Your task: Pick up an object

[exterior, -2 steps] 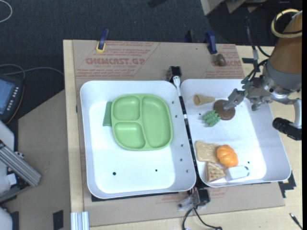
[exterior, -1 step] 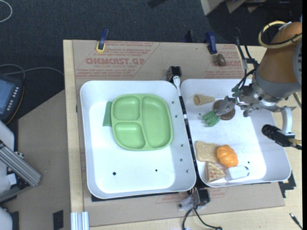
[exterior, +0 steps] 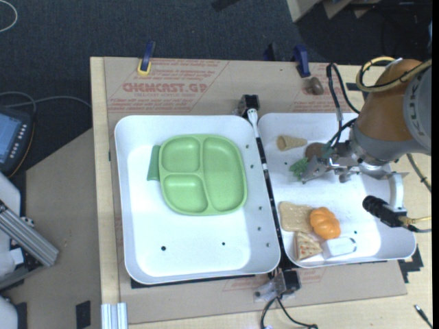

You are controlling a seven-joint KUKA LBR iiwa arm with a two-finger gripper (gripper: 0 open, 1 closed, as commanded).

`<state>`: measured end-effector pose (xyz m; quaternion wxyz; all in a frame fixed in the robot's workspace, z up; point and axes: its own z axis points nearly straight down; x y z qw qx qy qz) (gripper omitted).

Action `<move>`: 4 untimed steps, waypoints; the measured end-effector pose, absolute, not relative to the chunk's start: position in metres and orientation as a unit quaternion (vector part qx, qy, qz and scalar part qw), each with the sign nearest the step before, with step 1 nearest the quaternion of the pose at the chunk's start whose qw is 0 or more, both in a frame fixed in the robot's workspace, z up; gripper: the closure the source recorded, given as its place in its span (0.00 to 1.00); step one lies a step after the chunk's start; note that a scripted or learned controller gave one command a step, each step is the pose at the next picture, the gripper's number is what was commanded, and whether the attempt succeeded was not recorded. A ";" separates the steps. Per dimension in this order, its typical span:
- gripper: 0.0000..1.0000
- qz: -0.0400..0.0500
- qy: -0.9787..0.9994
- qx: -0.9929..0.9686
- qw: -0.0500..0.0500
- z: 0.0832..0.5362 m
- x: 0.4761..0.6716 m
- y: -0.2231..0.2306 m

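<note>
A grey arm with an orange band (exterior: 384,108) reaches in from the right over a table (exterior: 206,77) faced with brown board, its jaws (exterior: 317,166) lowered into the upper middle of the right-hand white bin (exterior: 391,249). The jaws sit on or just beside a small green leafy piece (exterior: 299,167); whether they are spread or closed, and whether anything is caught between them, cannot be told from this angle. Just above them lies a small tan cone-shaped item (exterior: 291,142). Nearer the front of the same bin, a slice of toast-like bread (exterior: 295,215) touches an orange, pumpkin-shaped object (exterior: 324,223), with a triangular wedge (exterior: 307,245) and a white block (exterior: 339,247) just beside them. A black cylindrical part (exterior: 381,211) hangs from the arm over the bin's right side. In the left-hand bin (exterior: 137,245), well apart from the jaws, a green three-compartment plate (exterior: 203,174) lies flat.
</note>
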<state>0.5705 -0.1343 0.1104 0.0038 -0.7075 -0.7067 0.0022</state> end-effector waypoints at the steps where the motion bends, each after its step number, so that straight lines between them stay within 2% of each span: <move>1: 0.00 0.001 -0.707 -0.707 0.003 0.083 0.570 -0.134; 2: 1.00 0.000 -0.707 -0.708 0.000 0.095 0.571 -0.134; 4: 1.00 -0.002 -0.707 -0.707 -0.004 0.199 0.563 -0.142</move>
